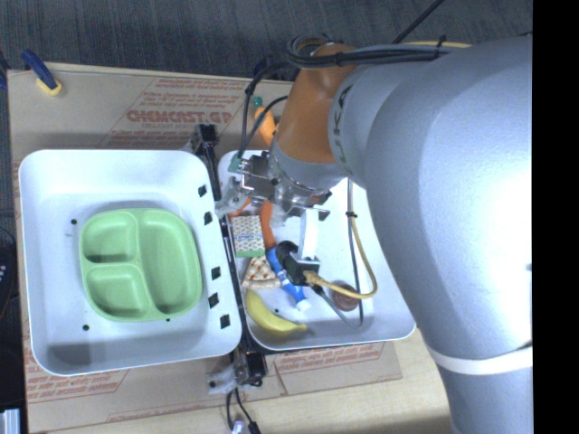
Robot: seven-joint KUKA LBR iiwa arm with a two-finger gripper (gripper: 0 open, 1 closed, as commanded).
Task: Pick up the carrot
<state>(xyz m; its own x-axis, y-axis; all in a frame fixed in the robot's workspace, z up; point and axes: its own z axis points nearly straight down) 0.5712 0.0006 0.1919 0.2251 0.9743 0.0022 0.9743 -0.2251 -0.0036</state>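
Note:
The carrot (267, 224) is a thin orange stick lying in the left part of the right bin (384, 328), pointing from the gripper toward the front. My gripper (263, 195) hangs right over its far end, low in the bin. The wrist body hides the carrot's top part. The orange-banded arm covers most of the bin's right and far side.
Beside the carrot lie a patterned packet (246, 235), a blue tube (290, 280), a banana (271, 318), a brown round item (345, 296) and a white piece (308, 233). An orange object (262, 127) sits at the bin's far edge. The left bin (45, 188) holds a green divided plate (140, 262).

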